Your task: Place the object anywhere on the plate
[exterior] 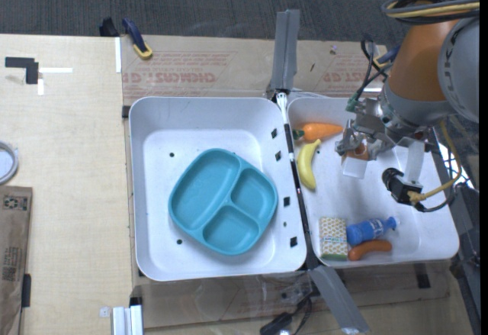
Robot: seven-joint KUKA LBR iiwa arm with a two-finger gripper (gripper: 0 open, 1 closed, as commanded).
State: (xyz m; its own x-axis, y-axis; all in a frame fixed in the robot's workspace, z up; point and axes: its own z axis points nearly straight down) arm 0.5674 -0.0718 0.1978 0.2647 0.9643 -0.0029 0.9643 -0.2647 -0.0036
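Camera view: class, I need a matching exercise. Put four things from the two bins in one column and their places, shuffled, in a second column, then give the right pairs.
Things:
1. blue plate
2. banana
3. carrot
4. blue bottle

Places:
A. right bin, far end, next to the banana's top
B. left bin, middle
C. right bin, near end, beside the cracker pack
D. right bin, along the wall shared with the left bin

Pairs: 1-B, 2-D, 3-A, 4-C
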